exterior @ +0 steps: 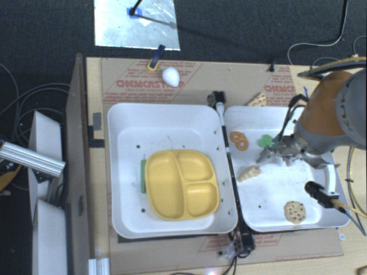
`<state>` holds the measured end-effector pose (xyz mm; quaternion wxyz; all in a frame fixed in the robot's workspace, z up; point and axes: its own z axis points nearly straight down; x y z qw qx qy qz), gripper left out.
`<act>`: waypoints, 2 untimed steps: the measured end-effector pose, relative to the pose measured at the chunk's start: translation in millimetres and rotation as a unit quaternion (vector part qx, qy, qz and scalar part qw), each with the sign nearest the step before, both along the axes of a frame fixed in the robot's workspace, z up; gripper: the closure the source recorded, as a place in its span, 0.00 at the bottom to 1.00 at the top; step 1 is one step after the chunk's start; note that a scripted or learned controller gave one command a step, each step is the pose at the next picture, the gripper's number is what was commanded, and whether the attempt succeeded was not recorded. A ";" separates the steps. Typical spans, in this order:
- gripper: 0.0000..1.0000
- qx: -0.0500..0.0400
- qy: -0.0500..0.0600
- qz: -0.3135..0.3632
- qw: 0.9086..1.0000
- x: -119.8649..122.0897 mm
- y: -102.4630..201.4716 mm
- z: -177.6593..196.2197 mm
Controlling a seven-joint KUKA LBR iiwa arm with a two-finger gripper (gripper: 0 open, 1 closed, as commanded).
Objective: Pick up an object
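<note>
In the right bin [269, 219] lie an orange pretzel [239, 140], a small green piece [266, 140], a pale beige chunk [249, 173] and a chocolate-chip cookie [295, 211]. My gripper [269, 151] reaches in from the right and sits low over the bin, just below and beside the green piece, with the pretzel to its left and the beige chunk below-left. Its fingers are dark and small in this view.
The left bin [129, 130] holds a yellow three-compartment plate [182, 183] with a green strip [143, 176] at its left edge. A white egg-shaped object [171, 76] and a blue-yellow tool [155, 59] lie on the cardboard behind the bins. A cracker [258, 100] sits by the right bin's back rim.
</note>
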<state>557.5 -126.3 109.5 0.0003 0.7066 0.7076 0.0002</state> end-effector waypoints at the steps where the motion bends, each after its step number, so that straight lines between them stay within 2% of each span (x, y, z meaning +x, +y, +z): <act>1: 0.00 -0.001 -0.005 0.003 1.000 100.4 1.6 -25.0; 2: 0.00 0.000 0.000 0.000 1.000 82.6 -1.7 -25.1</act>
